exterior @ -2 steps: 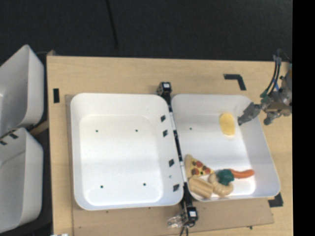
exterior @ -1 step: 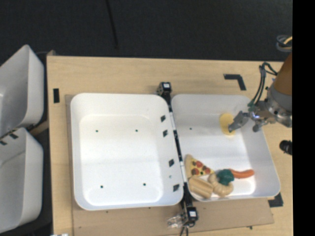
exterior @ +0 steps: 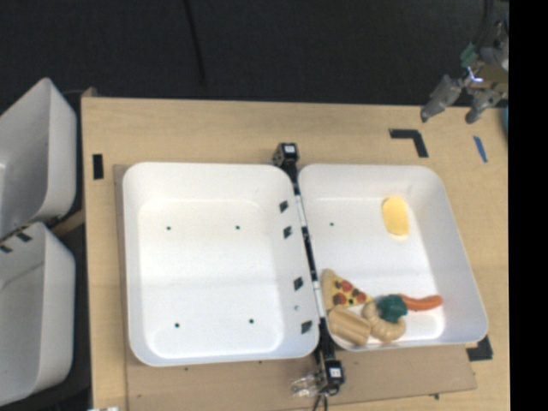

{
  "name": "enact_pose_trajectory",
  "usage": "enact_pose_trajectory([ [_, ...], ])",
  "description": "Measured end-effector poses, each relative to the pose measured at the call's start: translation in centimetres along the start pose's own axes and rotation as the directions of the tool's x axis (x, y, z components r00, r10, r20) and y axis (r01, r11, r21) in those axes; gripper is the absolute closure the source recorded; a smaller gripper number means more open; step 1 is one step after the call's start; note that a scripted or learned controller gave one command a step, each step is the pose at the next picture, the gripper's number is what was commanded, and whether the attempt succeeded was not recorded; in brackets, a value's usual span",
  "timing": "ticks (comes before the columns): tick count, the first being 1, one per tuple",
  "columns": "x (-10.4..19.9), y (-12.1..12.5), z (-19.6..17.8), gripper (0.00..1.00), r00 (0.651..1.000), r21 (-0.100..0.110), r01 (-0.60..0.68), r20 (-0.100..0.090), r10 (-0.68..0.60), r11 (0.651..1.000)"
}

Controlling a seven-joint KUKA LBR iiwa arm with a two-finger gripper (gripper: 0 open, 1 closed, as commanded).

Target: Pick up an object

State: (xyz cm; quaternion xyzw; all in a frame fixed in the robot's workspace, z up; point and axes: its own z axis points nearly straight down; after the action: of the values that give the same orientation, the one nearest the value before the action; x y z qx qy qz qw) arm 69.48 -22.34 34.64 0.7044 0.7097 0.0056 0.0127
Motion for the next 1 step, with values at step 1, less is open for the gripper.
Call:
enact_pose_trajectory([
  [1, 3.68, -1.30, 21.00, 0.00, 1.000, 0.034, -0.003, -0.012, 0.004, 0.999],
])
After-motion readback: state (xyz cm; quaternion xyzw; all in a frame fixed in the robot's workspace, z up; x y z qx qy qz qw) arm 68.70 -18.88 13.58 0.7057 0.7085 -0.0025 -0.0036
